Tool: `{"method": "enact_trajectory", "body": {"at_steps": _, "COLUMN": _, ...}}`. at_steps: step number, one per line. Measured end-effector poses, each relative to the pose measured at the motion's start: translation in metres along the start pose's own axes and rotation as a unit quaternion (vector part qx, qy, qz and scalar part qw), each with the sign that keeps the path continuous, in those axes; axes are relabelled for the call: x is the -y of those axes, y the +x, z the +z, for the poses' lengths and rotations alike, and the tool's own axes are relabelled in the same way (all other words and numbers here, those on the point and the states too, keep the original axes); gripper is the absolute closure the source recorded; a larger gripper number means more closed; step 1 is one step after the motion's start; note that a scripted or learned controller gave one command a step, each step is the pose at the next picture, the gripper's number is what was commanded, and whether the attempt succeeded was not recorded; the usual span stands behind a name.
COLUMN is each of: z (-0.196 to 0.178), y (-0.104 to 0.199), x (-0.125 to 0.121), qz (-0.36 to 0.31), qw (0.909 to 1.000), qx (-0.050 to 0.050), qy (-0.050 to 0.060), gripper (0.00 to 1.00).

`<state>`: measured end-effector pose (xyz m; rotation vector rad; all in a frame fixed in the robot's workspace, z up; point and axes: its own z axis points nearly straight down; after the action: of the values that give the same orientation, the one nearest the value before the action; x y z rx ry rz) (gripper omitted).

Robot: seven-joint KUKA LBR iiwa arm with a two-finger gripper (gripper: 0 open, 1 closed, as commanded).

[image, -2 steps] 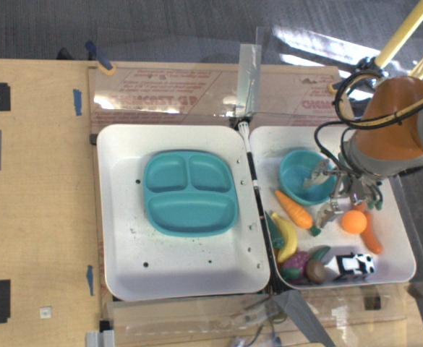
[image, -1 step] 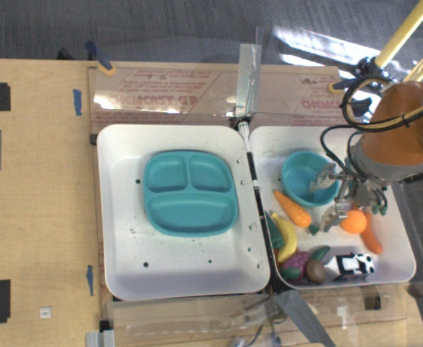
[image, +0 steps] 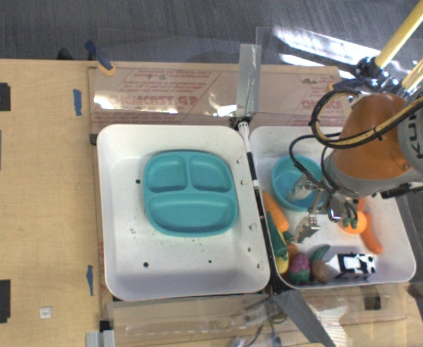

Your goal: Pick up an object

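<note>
No legible writing is being shown. A teal divided plate is being held by the left bin; toys and a teal bowl by the right bin. The fingers' state cannot be told.

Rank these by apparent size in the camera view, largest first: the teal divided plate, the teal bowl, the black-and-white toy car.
1. Teal divided plate, clearly the largest.
2. Teal bowl, partly hidden by the arm, yet visibly bigger than the car.
3. Black-and-white toy car, the smallest.

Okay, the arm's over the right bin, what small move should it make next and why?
Probably a short, straight descent. The gripper hovers in the right bin between the teal bowl and the toys along the near wall, with nothing visibly between its fingers.
</note>
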<state>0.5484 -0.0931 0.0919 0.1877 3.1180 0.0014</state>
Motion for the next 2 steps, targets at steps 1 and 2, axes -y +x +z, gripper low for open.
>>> {"method": "enact_trajectory", "body": {"at_steps": 1, "z": -0.002, "y": 0.054, "x": 0.060, "qz": -0.023, "qw": 0.9997, "qx": 0.006, "qy": 0.003, "gripper": 0.00}}
{"method": "enact_trajectory", "body": {"at_steps": 2, "z": -0.001, "y": 0.049, "x": 0.096, "qz": 0.006, "qw": 1.0000, "qx": 0.004, "qy": 0.000, "gripper": 0.00}}
